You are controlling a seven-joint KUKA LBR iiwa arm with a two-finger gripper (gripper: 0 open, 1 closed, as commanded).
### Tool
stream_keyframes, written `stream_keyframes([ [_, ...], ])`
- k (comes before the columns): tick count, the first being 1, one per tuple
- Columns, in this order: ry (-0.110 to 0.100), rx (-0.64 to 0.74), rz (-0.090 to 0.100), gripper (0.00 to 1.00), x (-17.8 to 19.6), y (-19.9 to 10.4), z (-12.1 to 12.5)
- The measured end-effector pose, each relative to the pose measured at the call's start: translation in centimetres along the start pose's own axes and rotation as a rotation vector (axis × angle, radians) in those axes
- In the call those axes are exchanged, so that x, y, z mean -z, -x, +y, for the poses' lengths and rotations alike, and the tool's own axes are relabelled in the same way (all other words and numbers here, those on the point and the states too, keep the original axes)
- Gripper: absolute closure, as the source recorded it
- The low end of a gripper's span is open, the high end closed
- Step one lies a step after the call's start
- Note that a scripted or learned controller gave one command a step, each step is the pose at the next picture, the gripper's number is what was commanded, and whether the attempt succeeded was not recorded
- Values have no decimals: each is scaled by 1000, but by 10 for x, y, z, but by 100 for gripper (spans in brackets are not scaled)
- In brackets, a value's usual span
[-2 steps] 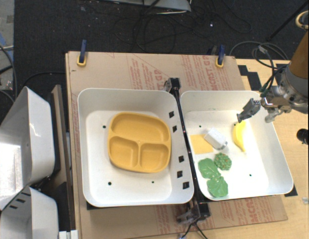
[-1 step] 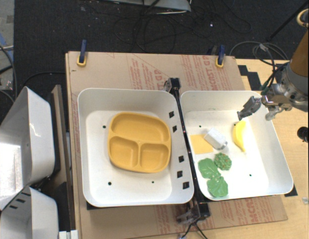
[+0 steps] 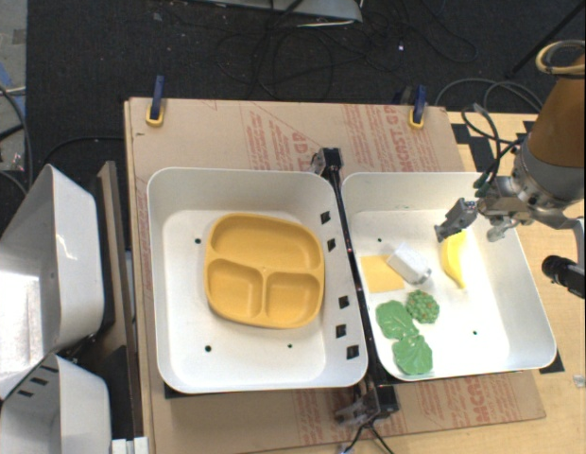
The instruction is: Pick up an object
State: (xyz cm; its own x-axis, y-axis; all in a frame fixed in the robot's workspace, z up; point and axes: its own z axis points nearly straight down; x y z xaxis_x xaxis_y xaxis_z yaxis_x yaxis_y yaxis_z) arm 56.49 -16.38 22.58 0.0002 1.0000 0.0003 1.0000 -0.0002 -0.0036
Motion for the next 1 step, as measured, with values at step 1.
stream_keyframes([
  [1,-1,-1,1,0,-47,-8,-4],
])
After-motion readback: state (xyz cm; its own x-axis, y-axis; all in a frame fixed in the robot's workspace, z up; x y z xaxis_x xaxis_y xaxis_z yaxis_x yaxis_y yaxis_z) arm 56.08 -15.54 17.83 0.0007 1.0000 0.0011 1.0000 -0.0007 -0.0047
